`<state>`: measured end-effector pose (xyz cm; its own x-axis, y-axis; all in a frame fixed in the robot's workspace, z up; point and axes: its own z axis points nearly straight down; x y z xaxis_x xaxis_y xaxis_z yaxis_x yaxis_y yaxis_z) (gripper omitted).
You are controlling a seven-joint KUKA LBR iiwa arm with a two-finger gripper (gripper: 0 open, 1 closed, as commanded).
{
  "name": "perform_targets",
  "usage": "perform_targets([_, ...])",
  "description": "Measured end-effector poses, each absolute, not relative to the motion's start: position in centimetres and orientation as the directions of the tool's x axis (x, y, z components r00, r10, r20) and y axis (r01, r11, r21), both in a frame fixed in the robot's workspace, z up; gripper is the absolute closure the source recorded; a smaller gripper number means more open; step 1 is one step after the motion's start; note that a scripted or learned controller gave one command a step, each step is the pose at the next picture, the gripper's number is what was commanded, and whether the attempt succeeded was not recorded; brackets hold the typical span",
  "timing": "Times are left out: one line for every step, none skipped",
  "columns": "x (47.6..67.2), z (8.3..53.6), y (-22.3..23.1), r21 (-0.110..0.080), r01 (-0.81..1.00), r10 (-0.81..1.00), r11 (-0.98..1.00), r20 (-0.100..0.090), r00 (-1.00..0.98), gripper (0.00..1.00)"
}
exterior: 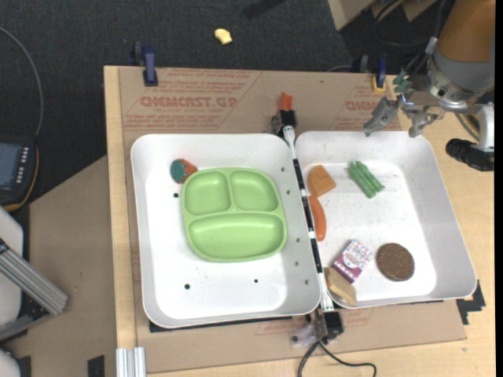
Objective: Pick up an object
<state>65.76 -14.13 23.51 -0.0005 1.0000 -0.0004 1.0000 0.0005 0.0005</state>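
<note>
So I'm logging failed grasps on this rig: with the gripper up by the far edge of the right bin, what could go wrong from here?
The gripper hangs over the right bin's far rim, so a straight descent may hit the rim. The orange sausage lies against the divider between the bins, leaving little room beside it. The small carton touches a tan piece, so a grasp there may catch both.

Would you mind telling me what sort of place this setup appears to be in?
Probably a robotics lab bench: an end effector over two white bins, toy-like items such as a green divided plate, and clamps holding the board.
</note>
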Motion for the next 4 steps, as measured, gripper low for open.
perform_targets([65.7,17.4,-15.8,-0.006,1.000,1.000,-0.002,0.000,0.002,0.00])
perform_targets([66.4,7.8,-15.8,-0.010,1.000,1.000,0.001,0.002,-0.001,0.00])
perform_targets([66.7,9.6,-15.8,0.003,1.000,1.000,0.002,-0.001,-0.002,1.00])
perform_targets([61.1,19.1,-2.6,0.008,1.000,1.000,0.012,0.006,-0.012,1.00])
